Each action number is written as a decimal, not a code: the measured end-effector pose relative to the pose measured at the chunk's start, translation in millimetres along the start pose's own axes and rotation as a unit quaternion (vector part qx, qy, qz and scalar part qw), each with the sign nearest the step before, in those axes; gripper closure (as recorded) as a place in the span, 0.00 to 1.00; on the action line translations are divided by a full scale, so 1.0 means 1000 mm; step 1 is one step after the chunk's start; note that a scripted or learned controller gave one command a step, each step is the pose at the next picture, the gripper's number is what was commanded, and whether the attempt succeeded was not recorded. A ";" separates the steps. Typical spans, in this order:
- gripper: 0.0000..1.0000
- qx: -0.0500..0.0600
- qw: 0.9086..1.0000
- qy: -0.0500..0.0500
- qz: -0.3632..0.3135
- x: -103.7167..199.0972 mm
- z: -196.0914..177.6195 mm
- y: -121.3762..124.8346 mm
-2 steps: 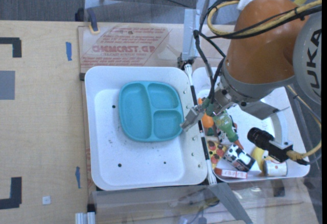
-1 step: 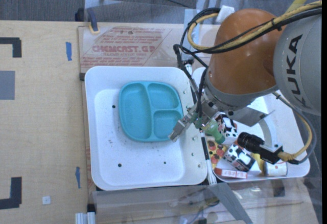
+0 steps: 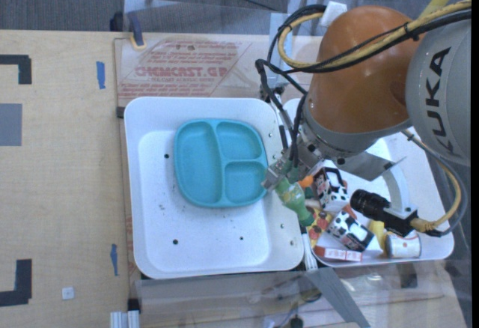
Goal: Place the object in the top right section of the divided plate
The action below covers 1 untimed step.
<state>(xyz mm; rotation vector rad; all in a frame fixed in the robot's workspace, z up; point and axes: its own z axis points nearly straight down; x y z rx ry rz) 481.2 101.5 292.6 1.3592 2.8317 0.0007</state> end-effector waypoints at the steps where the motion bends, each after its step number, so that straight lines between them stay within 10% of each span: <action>1: 1.00 -0.001 1.000 -0.001 -0.001 -0.031 0.031 0.037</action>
